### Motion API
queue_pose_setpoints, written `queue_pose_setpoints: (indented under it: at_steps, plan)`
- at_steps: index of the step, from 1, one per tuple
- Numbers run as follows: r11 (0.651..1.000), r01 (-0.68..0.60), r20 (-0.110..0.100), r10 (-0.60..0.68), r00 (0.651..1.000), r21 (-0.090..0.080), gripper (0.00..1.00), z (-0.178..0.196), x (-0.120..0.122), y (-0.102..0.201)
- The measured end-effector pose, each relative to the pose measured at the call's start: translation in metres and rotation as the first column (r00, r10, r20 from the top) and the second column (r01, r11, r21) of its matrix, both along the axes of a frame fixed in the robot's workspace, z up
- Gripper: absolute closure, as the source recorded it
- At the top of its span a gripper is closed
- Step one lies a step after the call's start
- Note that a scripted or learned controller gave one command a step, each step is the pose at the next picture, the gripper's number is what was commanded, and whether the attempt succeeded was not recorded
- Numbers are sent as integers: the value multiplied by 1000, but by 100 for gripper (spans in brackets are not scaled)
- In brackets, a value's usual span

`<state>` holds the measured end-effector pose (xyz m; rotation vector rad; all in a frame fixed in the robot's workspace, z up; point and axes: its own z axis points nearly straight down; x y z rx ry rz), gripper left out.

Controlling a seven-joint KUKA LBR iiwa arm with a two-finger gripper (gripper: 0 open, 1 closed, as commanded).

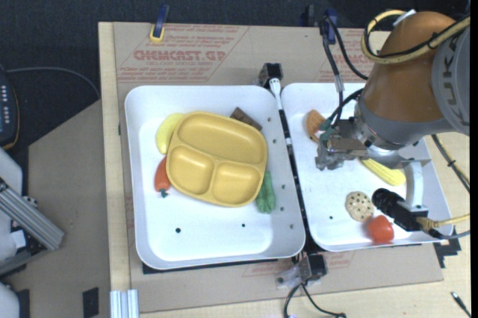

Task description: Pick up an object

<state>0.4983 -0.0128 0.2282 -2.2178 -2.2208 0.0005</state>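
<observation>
A: What is seen when the bench is read from the left?

B: In the left bin (209, 231) a yellow divided plate (216, 160) is laid in the middle. A yellow toy fruit (166, 131) is partly covered by its far left edge, and a red-orange toy vegetable (162, 178) is touching its left side. A brown piece (244, 117) is seen at its far right corner, and a green toy vegetable (265, 195) is pressed against its near right corner.

A: And the right bin (328, 223)?

B: An orange food toy (314, 122) is placed near the far left corner. The gripper (328, 160) is held low over the left part of this bin, just beside that orange toy, on its near right side. More to the right a yellow banana-like toy (385, 172) is found, partly hidden by the arm. A cookie (358, 206) and a red tomato (381, 230) are lying nearer, close to each other.

A: Is something held already?

B: How far the gripper is open cannot be told from this view, and no object is seen in its hold.

A: Which step is judged to be in hand?

B: The approach, it is believed. The orange food toy is judged to be the likely target, because it is the closest object.

A: What is needed for the next move?

B: A small shift to the far left would be required, so that the gripper is centred over the toy, and after this a straight descent. Care should be taken with the bin wall, which is close on the left.
</observation>
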Motion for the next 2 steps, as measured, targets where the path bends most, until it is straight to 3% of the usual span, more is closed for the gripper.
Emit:
queue_pose_setpoints:
  at_steps: [1, 2]
  plan:
    - [1000, 1, -2, -1, 1000, -1, 100, -11, 6, 4]
    - [1000, 1, 5, -1, 1000, -2, 100, 6, 13, 5]
